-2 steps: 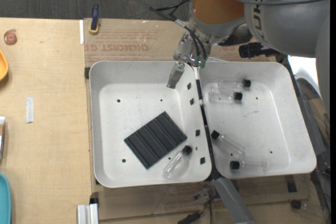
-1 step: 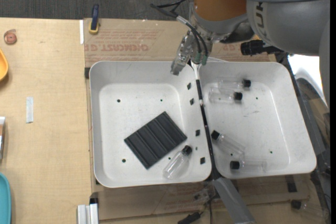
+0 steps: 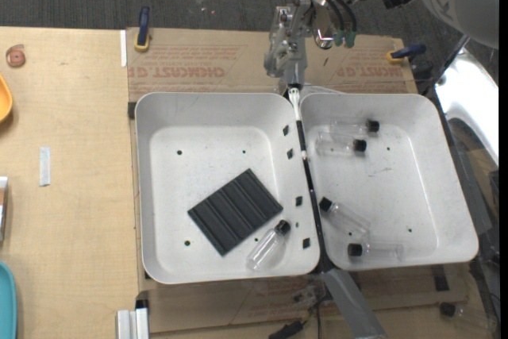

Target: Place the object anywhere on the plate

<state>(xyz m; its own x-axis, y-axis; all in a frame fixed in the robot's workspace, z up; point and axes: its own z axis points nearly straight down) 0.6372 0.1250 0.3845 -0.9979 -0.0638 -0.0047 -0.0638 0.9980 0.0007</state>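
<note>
Bins sit side by side on the bench: the left shallow white plastic bin [image 3: 151,171] and the right shallow white plastic bin [image 3: 429,171] touch along their inner walls, and both rest on a brown cardboard sheet [image 3: 214,63] printed with red lettering. Inside the left bin lies the dark grey ribbed rectangular plate [image 3: 235,211], turned at an angle, near the bin's front half. A clear plastic vial with a black cap [image 3: 268,244] lies tilted just beside the plate's lower right corner, its cap close to the plate's edge; whether it touches the plate cannot be told, but it rests on the bin floor and not on the plate. The right bin holds four more clear vials with black caps: one near the back wall [image 3: 353,127], another just in front of it [image 3: 340,145], one near the dividing wall [image 3: 341,214], and one along the front wall [image 3: 375,252]. The grey metal two-finger gripper [image 3: 287,67] hangs above the cardboard behind the bins, roughly in line with the seam between them, well apart from the plate. A blue and yellow clamp [image 3: 143,32] grips the cardboard's back left corner, and another [image 3: 403,54] sits at the back right.
</note>
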